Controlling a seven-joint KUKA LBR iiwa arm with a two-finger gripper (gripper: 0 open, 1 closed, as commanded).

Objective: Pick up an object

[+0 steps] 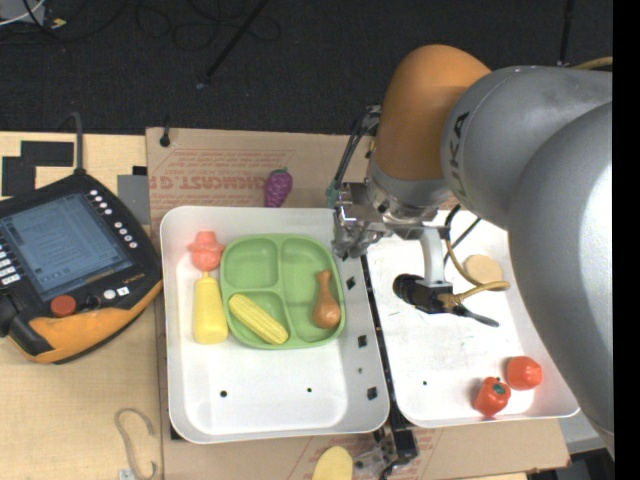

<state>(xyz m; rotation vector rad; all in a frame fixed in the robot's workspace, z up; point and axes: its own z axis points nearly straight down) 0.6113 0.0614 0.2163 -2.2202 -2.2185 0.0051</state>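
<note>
My gripper (pixel 350 236) hangs over the wall between the two bins, just above the upper right corner of the green divided plate (pixel 250 260). On the plate lie a yellow corn cob (pixel 258 319) and a brown drumstick (pixel 326 302). A yellow bottle (pixel 208 309) and a pink-red toy (pixel 205 250) lie left of the plate in the left bin (pixel 260 398). The right bin (pixel 440 368) holds a tomato (pixel 523 372), a red pepper (pixel 491 395) and a tan round piece (pixel 484 268). Nothing shows between the gripper's tips.
A purple grape bunch (pixel 278 186) lies on the cardboard behind the left bin. A yellow object (pixel 333 463) sits in front of the bins. A teach pendant (pixel 65 258) rests at the left. The big grey arm (pixel 540 168) overhangs the right bin.
</note>
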